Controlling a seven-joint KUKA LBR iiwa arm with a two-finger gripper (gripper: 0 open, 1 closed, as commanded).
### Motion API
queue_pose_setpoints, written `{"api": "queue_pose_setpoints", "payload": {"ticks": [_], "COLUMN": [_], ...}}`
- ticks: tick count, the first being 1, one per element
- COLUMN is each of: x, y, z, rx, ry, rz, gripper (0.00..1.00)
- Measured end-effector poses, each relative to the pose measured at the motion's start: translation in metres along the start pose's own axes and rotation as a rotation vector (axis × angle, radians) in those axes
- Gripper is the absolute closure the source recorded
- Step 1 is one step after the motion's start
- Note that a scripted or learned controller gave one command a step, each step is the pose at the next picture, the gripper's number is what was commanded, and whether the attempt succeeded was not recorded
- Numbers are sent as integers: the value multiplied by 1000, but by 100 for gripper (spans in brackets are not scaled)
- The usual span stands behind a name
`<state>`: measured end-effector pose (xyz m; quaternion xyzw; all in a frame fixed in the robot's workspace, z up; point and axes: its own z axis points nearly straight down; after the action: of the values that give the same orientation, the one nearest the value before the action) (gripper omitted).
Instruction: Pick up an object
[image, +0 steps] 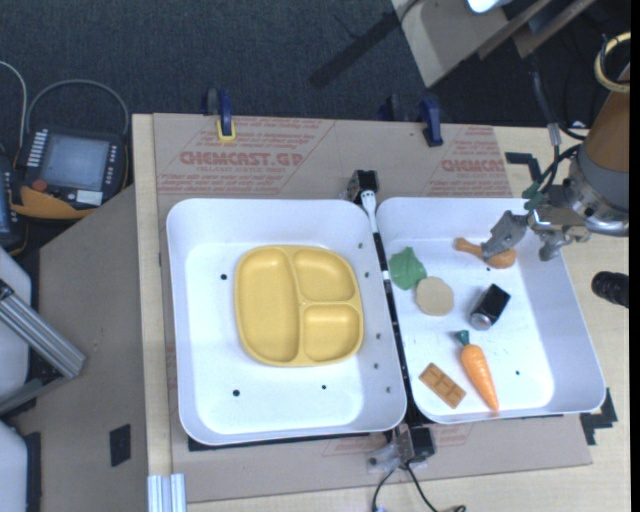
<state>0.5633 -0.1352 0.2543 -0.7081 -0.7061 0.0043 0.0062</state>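
From where I stand, the desk (300, 150) carries two shallow white bins side by side. The left bin (200, 400) holds a yellow divided plate (298, 303). The right bin (560, 350) holds the loose bits: a green piece (406, 268) near its left wall, a round tan disc (434, 296) just below it, a small black can (490, 305) toward the middle, a carrot (479, 372) lower down, and a brown waffle-like square (441, 384) just left of the carrot. The arm (610, 150) reaches in from the right, and the tool (524, 238) hangs over the bin's upper part, one finger (500, 240) right by an orange piece (492, 254). I cannot tell how far the tool is spread, nor whether it grips anything.
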Motion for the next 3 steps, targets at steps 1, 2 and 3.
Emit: {"api": "queue_pose_setpoints", "payload": {"ticks": [1, 2, 3], "x": [0, 7, 7], "y": [2, 3, -7], "z": [-7, 38, 94], "rx": [-13, -8, -7], "ry": [-2, -1, 0], "rz": [-3, -3, -2], "gripper": [0, 0, 0]}}
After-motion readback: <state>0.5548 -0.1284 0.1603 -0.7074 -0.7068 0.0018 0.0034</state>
